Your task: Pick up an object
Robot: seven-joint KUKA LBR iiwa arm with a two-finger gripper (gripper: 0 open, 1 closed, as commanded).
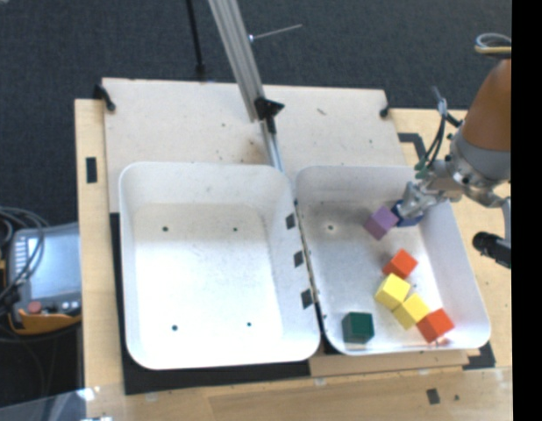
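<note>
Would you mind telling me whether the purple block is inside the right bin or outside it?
Inside. The purple block lies within the right bin's white walls, near its upper end, right beside the gripper.

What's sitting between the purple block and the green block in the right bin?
Bare white bin floor in the camera view. Nothing lies between the purple block and the green block.

Fixed overhead camera, slanting down on bins (135, 187)

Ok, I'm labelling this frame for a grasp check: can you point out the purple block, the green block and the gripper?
purple block (381, 223), camera view, middle of its top face.
green block (359, 326), camera view, middle of its top face, near the right bin's front wall.
gripper (406, 210), camera view, at its tip beside the purple block.
</note>
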